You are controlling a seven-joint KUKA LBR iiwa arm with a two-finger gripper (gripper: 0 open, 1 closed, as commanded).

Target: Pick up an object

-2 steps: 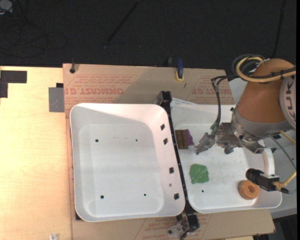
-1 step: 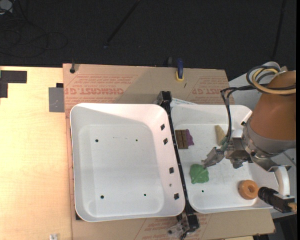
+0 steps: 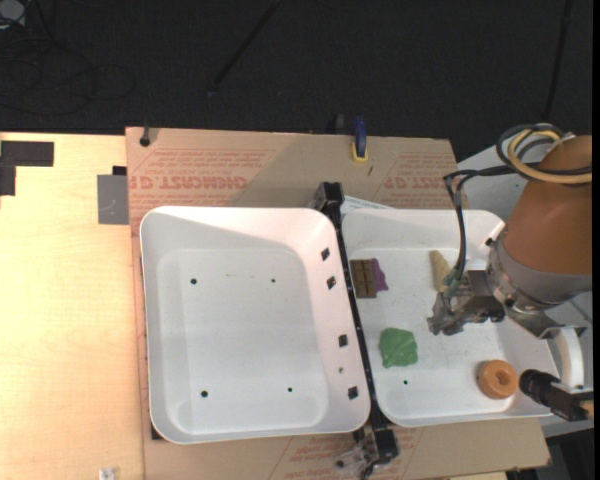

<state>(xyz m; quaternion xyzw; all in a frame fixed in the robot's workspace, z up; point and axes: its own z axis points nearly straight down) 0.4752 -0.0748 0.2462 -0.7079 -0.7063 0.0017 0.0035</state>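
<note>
My gripper (image 3: 446,318) hangs low over the middle of the right bin (image 3: 420,230), under the grey and orange wrist that comes in from the right. Just behind it a pale beige stick (image 3: 439,265) lies on the bin floor. A green crumpled lump (image 3: 398,348) sits to the gripper's left front, apart from it. An orange ring (image 3: 497,378) lies at the front right of the bin. Near the bin's left wall rests a purple and brown block (image 3: 368,277). I see nothing between the gripper's tips.
The left bin (image 3: 170,268) sits beside the right one, with black clips along the shared wall (image 3: 342,298). Both bins stand on a cardboard sheet (image 3: 280,168). A pale wooden bench top (image 3: 50,308) stretches to the left.
</note>
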